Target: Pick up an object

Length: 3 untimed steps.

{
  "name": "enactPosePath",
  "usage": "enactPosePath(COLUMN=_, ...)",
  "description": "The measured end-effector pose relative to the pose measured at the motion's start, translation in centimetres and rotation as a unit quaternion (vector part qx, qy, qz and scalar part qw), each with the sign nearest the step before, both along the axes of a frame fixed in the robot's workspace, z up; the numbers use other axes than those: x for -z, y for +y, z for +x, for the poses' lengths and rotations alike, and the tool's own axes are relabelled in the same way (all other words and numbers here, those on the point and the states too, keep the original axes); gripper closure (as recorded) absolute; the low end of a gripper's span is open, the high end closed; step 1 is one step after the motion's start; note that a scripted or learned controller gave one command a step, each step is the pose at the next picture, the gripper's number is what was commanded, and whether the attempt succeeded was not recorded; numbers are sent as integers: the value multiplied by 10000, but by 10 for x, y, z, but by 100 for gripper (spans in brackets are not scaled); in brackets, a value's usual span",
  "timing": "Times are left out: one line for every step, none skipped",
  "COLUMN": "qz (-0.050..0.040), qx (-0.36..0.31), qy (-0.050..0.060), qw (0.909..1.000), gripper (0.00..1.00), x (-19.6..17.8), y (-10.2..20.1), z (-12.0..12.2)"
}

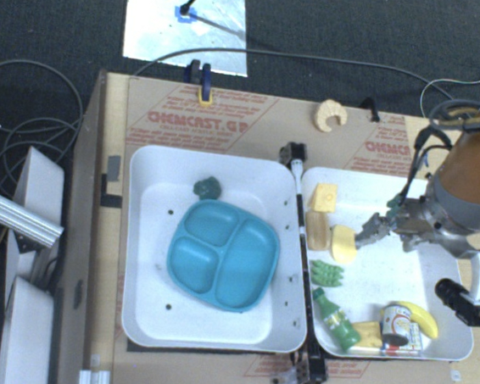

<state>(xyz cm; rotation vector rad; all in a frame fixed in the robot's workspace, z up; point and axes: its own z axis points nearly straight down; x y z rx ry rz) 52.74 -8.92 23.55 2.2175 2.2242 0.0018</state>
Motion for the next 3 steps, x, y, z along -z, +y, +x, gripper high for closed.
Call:
enactPosePath(qz=2, qx=11, qy=24, qw=10000, gripper=0, x=143, y=4, z=32)
enactPosePath(qz=-17, qx=-10, qy=-28, qw=10000, gripper=0, x=143, y=-38, z=140)
enactPosePath(qz=-15, qx=11, qy=-46, qw=10000, gripper=0, x=146, y=-58, z=73)
